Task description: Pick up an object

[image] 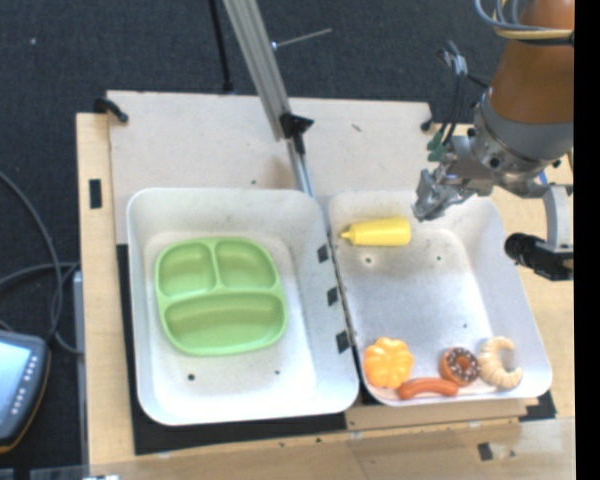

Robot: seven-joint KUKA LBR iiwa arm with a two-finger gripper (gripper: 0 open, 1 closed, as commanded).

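Yellow plastic mustard bottle (378, 232) lies on its side near the back edge of the right white bin (480, 298). Just beside it, near the back right corner, hangs the grey gripper (427, 208). An orange pumpkin toy (388, 362), a red sausage (428, 389), a brown donut (460, 365) and a cream ring-shaped pastry (500, 361) sit along the front edge. A green plastic divided tray (220, 295) rests in the middle of the left white bin (160, 378).

Right bin (480, 268) middle open, yellow bottle (377, 232) at far wall; toys (442, 366) crowding near edge
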